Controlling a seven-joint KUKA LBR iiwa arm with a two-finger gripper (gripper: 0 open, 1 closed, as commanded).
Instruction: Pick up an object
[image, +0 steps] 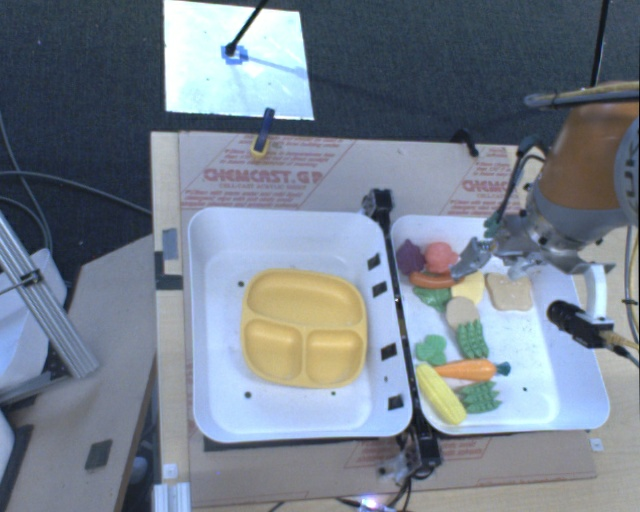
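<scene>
My gripper (472, 260) hangs over the far part of the right bin (575, 400), its metal fingers reaching toward the toy food there. Just at its tips lie a red tomato-like piece (440, 254), a purple piece (410, 256) and an orange-red chili (432, 281). A slice of toast (510, 292) rests right of the fingers. Nearer the front lie a beige piece (461, 312), green broccoli (432, 350), a carrot (468, 370), a yellow corn cob (440, 393) and green beans (480, 398). Nothing shows between the fingers.
The left bin (215, 400) holds a yellow three-compartment plate (303, 327). Black clips (392, 350) line the wall between the bins. A black cylinder (575, 322) on the arm juts over the right bin's right side. The arm's orange band (595, 140) looms above.
</scene>
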